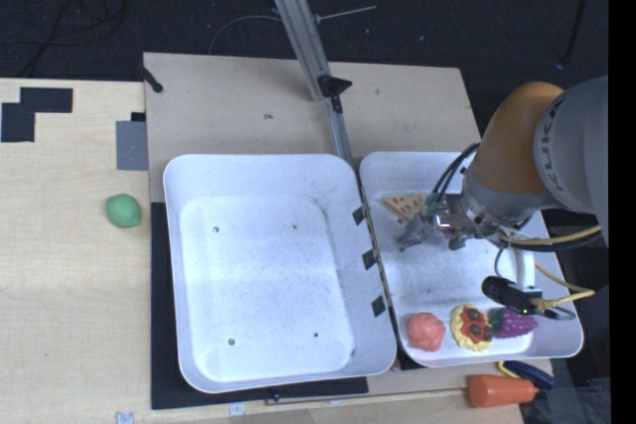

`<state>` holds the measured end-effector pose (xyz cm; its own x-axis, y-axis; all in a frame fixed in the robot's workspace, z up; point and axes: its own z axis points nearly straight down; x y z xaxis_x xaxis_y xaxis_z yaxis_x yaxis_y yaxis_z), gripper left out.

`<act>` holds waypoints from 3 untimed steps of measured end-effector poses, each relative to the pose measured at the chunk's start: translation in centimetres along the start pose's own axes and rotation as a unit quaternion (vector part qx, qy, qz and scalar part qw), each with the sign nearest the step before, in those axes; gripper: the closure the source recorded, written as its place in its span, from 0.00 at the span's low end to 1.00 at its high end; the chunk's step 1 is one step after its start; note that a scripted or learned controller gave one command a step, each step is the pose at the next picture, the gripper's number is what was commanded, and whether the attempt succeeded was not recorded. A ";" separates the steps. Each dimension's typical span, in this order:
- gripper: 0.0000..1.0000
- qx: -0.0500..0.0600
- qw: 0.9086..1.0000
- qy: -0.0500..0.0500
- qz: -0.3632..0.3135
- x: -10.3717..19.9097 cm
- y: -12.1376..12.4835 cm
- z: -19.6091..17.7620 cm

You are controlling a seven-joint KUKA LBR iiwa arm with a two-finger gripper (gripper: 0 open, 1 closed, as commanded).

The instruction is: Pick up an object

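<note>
A green ball (123, 211) is seen at far left on the wooden bench (60, 273), well apart from the bins. Next comes the left bin (189, 184), its white floor bare. In the right bin (393, 164), a pizza-slice toy (402, 206) lies near the upper left corner, just beside the gripper (409, 235). The arm (527, 159) is reached in from the right, its wrist bent low over the bin floor. Whether the gripper is spread or pressed together cannot be told. Along the bin's near wall are set a pink lump (425, 331), a yellow-red toy (470, 326) and purple grapes (516, 321). An orange carrot (502, 390) lies outside, below the bin.
</note>
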<state>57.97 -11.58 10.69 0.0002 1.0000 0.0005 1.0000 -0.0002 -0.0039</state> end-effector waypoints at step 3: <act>1.00 -0.003 1.000 0.000 0.000 -0.5 0.3 -3.7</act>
<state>58.30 -12.06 14.43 0.0011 1.0000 -0.0005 1.0000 -0.0011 0.0025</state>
